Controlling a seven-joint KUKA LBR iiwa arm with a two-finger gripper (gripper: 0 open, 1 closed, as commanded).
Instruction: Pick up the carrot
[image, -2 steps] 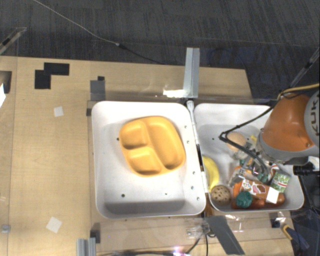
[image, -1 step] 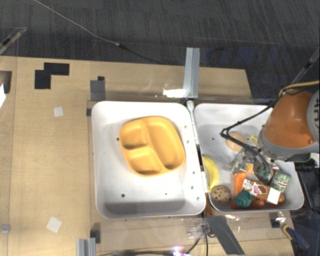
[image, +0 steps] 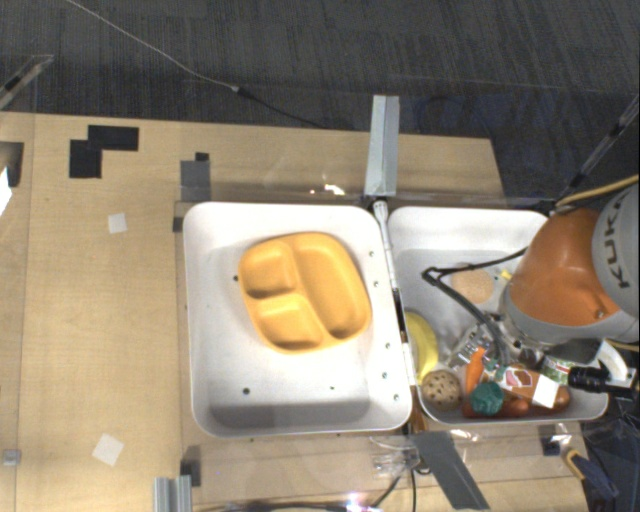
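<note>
Grasp step: the end effector, closure indiscernible, sits over the slim orange carrot near the right white bin's front edge; next, a verified lift.

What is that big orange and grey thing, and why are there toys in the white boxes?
That big thing is a robot arm, grey with an orange band. It reaches in from the right side of the picture. The camera sits above the bench and looks down at a slant.

On the wooden bench are two shallow white bins. The left bin holds a yellow plate with sections for different foods. The right bin holds a heap of toy foods in its near corner: a yellow banana, a round cookie, a small teal piece, and the orange carrot.

At the arm's tip is a gripper, like a hand with two fingers. It is down among the toys, right by the carrot it is meant to pick up. I cannot tell whether it has grabbed it.
</note>
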